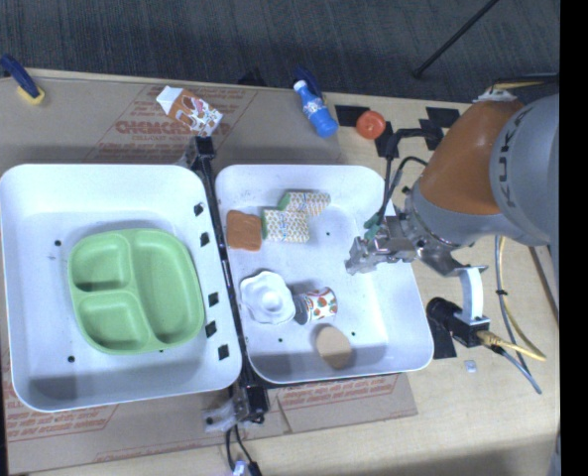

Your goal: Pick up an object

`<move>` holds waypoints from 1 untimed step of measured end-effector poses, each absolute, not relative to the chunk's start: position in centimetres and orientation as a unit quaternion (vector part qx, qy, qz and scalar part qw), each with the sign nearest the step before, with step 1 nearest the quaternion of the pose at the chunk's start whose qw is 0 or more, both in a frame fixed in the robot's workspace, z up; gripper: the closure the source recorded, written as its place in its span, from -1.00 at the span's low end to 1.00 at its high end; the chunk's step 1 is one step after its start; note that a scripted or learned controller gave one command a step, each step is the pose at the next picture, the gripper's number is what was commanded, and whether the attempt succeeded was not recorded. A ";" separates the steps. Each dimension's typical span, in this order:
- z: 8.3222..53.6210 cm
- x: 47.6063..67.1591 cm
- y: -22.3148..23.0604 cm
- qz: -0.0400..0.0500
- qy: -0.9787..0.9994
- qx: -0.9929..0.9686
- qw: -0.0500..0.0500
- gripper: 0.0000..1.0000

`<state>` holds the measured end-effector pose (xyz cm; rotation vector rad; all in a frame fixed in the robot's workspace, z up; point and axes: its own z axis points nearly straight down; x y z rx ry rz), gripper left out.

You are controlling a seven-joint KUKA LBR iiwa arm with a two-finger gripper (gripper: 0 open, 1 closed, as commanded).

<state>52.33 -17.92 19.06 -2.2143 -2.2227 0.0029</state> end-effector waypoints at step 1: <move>17.9 51.0 -20.7 0.001 -0.709 -0.705 0.002 1.00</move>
